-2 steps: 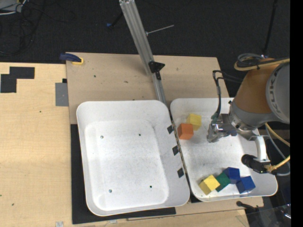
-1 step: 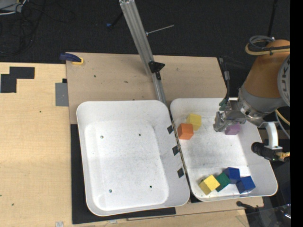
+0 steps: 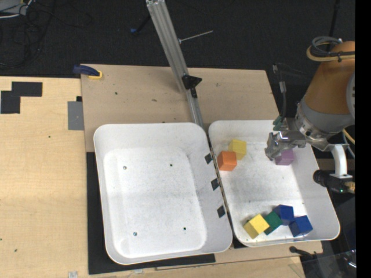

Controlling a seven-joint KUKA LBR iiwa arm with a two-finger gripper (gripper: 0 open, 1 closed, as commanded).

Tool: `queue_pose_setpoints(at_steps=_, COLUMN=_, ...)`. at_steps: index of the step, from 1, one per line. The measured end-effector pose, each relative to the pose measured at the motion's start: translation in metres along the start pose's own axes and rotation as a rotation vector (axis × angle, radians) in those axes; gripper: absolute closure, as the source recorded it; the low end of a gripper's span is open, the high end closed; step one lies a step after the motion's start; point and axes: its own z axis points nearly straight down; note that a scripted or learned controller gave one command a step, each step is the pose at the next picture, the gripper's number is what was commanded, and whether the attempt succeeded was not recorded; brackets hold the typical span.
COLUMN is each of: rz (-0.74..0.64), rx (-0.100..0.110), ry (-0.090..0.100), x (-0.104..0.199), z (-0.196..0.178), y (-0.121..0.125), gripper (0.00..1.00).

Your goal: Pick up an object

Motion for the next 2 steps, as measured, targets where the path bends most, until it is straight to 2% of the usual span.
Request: queue_pose_setpoints(at_steps=2, rz=-0.004, rx=0.005, ry=0.003, x=0.115, z=0.005, y=-0.005, gripper=1.00)
